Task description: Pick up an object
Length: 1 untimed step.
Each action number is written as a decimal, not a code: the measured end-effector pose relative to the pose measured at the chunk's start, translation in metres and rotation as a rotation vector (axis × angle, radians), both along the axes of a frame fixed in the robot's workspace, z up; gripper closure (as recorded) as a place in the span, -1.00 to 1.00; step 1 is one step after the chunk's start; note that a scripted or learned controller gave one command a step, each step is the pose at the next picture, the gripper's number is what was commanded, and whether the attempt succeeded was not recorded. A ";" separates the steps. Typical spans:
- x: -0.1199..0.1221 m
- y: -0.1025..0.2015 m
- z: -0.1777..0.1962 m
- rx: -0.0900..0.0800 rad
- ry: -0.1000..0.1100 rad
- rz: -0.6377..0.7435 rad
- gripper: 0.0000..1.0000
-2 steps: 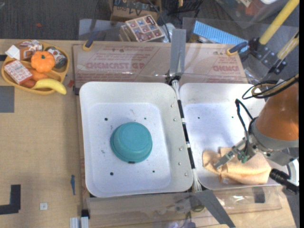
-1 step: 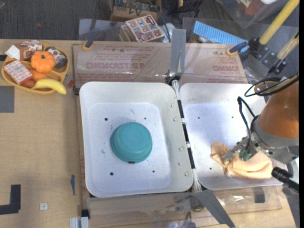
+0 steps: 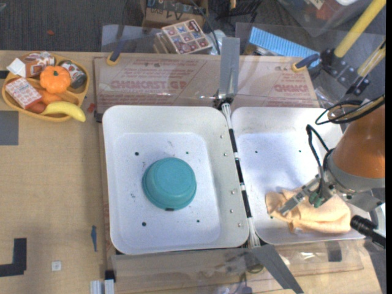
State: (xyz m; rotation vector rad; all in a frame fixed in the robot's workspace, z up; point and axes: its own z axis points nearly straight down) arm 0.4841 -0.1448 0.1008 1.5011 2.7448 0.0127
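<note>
Nearest, in the right bin (image 3: 269, 139), a crumpled tan cloth (image 3: 315, 216) at the front edge, the hand (image 3: 293, 204) low over its left end, fingers' state impossible to tell. Beside it, in the left bin (image 3: 122, 133), an upturned teal bowl (image 3: 169, 183). Farther back on the counter (image 3: 43, 195), a yellow dish of toy food (image 3: 46, 90).

Wooden bench (image 3: 49, 182) under cluttered dark floor (image 3: 67, 17), yellow bowl (image 3: 12, 97) of toy food.

Red mirrored lettering on clear panels (image 3: 159, 84); not legible
</note>
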 end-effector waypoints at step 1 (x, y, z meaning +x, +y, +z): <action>-0.002 0.026 -0.011 0.000 0.006 -0.211 -1.00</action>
